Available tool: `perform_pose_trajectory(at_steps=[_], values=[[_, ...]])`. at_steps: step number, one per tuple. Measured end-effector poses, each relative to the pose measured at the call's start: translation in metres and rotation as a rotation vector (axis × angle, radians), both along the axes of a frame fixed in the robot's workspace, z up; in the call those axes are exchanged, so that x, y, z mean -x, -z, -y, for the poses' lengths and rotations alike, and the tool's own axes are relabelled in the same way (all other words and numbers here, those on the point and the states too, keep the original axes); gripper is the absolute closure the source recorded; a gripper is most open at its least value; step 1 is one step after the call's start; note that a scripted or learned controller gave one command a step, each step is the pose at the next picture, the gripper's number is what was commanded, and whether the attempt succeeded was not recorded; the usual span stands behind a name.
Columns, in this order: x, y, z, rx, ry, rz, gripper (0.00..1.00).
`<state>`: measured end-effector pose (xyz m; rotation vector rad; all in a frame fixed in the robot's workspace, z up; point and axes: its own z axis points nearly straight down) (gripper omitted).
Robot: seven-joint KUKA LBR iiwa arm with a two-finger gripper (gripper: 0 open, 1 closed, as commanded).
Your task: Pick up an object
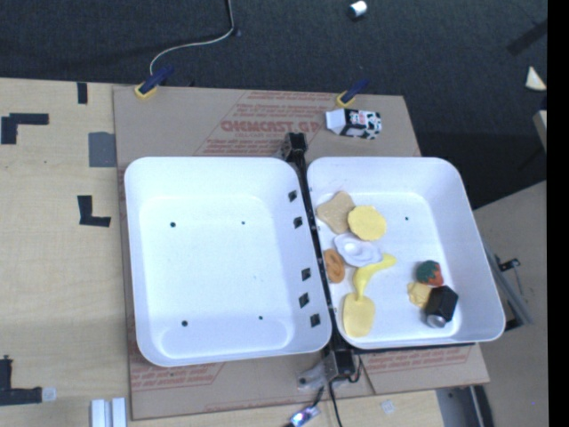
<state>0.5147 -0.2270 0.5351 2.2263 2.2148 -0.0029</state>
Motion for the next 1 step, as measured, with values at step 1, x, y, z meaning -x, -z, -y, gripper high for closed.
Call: perform_pose_trajectory(at_steps=[1], values=[[0.032, -0.0004, -0.0229, -0.002, -0.007, 0.001, 1.0]])
